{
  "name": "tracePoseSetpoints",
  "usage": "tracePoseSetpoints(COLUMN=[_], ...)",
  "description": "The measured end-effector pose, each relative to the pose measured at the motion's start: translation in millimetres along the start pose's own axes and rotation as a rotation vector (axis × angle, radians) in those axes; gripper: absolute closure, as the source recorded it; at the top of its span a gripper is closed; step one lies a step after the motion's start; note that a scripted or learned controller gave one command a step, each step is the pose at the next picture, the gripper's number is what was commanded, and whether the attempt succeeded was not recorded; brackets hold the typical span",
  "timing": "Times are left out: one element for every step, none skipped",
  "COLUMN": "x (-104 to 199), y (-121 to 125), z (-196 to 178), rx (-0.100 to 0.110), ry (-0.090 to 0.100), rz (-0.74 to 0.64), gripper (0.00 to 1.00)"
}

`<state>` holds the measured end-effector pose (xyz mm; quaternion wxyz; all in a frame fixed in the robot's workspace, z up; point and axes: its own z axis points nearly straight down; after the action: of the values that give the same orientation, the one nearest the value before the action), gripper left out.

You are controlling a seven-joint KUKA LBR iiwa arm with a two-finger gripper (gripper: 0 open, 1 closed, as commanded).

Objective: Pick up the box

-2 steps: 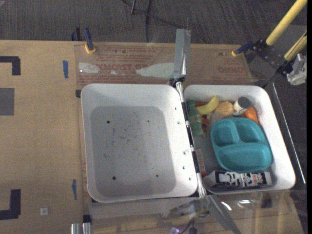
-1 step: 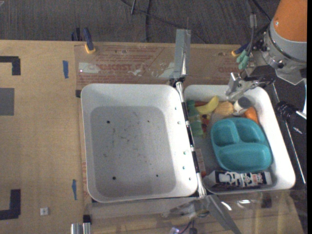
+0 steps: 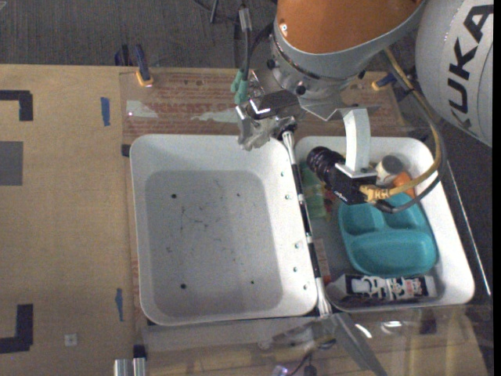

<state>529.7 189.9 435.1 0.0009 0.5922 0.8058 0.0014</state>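
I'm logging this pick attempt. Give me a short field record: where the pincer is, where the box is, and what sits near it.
pincer: above the far rim of the left bin, near its right corner
box: black and white, lying flat along the near wall of the right bin
neighbour: teal tray, just behind the box
status: box not yet picked up; pincer well apart from it
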Motion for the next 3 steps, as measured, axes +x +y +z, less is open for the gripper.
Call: tracePoseSetpoints(x=[0,1,-65], y=[1,2,-18], z=[-11,-21,0], rx=[-0.004,-0.008,0.005], ry=[0.0,0.0,-0.001], rz=[-0.001,-0.003,0.025], gripper=[1.0,1.0,1.0])
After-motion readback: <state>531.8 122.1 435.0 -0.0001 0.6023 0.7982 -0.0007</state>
